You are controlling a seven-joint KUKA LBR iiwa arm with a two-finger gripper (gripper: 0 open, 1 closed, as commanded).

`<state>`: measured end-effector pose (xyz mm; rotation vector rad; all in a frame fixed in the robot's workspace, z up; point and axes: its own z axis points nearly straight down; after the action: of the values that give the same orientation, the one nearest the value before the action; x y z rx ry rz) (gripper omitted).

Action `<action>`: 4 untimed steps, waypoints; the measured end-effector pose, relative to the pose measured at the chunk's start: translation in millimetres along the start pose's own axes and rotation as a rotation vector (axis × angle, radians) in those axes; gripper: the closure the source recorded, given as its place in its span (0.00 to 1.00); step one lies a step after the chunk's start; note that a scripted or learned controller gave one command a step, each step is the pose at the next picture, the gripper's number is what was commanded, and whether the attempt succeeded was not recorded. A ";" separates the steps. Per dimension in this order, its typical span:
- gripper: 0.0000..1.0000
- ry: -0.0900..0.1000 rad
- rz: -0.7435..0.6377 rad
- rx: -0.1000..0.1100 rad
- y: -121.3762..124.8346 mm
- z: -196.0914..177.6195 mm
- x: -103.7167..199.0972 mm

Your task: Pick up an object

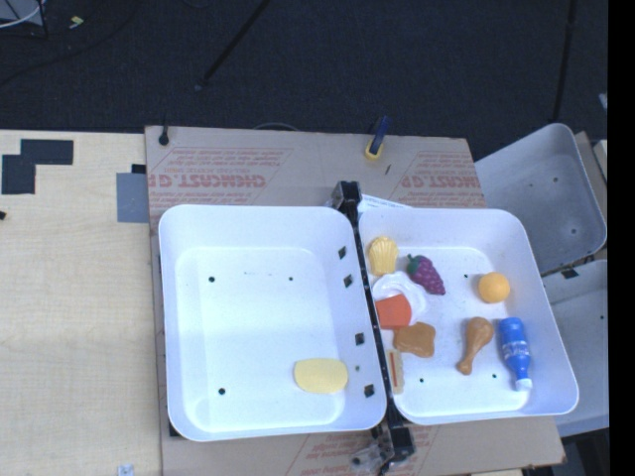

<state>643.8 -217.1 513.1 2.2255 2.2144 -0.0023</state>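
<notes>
Yellow oval piece (320, 376) flat in left bin (189, 266), long axis left-right, fingers' state indeterminable.

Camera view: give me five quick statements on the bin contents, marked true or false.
1. A yellow disc lies in the left bin. True.
2. The blue bottle is in the left bin. False: it lies in the right bin, near its right wall.
3. The grapes lie right of the corn. True.
4. The orange ball touches the drumstick. False: they lie apart, ball above it in the picture.
5. The right bin holds fewer things than the left. False: it holds several, the left one.
</notes>
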 end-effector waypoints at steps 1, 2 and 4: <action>1.00 0.006 -0.001 0.013 -45.0 96.9 3.3; 1.00 -0.002 -0.005 -0.012 -54.3 -32.9 5.9; 1.00 -0.001 -0.006 -0.011 -105.8 -21.6 14.9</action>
<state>538.1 -201.6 534.7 2.2122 2.2155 0.0086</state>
